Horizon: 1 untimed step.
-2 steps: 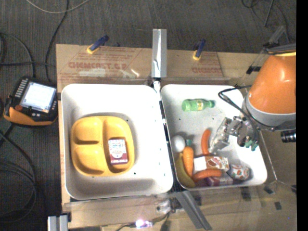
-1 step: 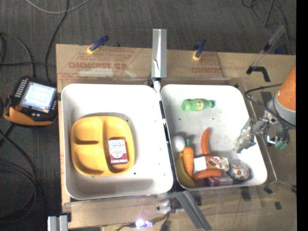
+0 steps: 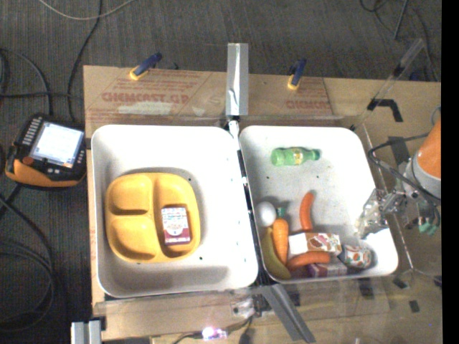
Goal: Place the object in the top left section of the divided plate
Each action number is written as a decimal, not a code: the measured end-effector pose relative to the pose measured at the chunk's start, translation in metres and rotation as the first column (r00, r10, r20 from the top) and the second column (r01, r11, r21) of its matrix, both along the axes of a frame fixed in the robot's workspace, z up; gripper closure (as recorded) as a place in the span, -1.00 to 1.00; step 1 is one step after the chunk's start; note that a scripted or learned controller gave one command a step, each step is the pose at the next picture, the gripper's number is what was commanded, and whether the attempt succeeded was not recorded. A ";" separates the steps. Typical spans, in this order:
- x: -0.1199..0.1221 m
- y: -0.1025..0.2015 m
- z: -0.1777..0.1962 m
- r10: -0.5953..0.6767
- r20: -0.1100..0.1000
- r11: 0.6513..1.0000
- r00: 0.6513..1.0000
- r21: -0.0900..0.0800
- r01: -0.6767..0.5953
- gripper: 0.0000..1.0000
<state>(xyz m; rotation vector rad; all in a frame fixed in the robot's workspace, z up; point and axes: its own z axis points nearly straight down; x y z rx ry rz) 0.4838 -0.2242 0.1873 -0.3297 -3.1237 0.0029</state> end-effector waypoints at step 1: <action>0.002 0.069 0.031 0.293 0.004 0.956 0.956 0.002 -0.293 1.00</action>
